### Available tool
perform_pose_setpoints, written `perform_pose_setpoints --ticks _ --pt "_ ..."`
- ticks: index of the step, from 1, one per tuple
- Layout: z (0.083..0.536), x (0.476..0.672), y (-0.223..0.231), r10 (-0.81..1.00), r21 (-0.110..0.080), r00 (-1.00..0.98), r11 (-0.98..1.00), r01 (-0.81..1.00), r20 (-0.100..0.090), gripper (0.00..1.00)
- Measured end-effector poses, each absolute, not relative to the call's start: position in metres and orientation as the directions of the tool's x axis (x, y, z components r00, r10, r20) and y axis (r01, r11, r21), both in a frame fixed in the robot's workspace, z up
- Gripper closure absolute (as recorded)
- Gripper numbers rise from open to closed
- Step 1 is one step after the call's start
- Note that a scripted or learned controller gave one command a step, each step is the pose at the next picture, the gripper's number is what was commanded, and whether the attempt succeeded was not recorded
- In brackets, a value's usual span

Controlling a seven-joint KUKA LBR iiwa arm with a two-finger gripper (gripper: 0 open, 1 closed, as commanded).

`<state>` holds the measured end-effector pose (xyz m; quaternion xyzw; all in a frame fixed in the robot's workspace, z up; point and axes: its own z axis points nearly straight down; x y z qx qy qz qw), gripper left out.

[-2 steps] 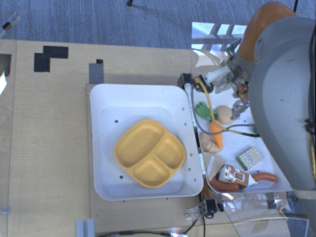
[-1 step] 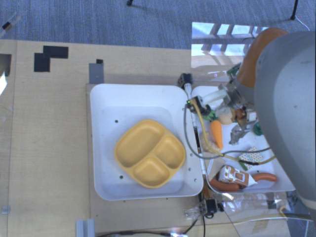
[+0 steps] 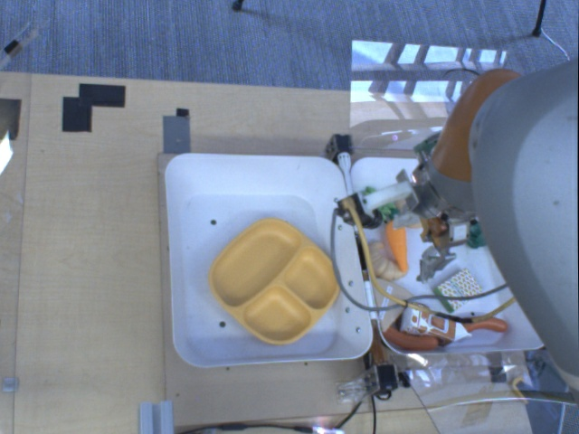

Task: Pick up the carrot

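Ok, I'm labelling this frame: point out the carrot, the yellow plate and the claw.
carrot (image 3: 396, 247): camera view, middle of its orange body.
yellow plate (image 3: 274, 280): camera view, central divider ridge.
claw (image 3: 435, 262): camera view, between its fingertips.

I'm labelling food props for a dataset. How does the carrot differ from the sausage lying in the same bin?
The carrot is bright orange; the sausage is dark reddish brown. The carrot tapers and lies nearly upright in the picture, while the sausage is evenly rounded and lies almost crosswise. The carrot sits near the bin's middle, just beside the gripper; the sausage lies against the near rim. Both are elongated and rest loose in the right bin.
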<state>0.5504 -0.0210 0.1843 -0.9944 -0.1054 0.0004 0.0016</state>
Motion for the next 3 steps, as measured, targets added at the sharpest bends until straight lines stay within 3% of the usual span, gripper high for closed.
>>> perform_pose_setpoints --ticks 1,2,3 --pt "0.184 0.51 -0.006 0.204 -0.003 0.979 -0.979 0.204 -0.001 0.0" --pt "0.184 0.553 -0.038 0.205 -0.001 0.979 -0.979 0.205 0.0 0.0" --pt "0.184 0.516 -0.022 0.203 -0.003 0.979 -0.979 0.203 0.0 0.0"
